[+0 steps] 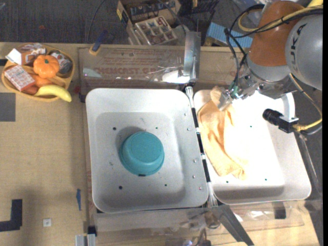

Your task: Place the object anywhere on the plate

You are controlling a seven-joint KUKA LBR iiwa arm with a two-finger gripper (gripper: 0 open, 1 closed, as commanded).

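A teal round plate (pixel 142 152) lies in the middle of the left white bin (pixel 102 104). A pale yellow cloth (pixel 219 140) is draped along the left side of the right bin (pixel 279 163), running from the bin's far left corner down toward its near middle. My gripper (pixel 226 100) hangs over the far left part of the right bin. It is shut on the cloth's upper corner, which is pulled up into a peak between the fingers. The plate sits well to the left of the gripper, across the wall between the bins.
A black cable end (pixel 275 117) hangs from the arm over the right bin. A basket of toy fruit (pixel 37 73) stands on the bench at the far left. A metal post (pixel 191 55) rises behind the seam between the bins.
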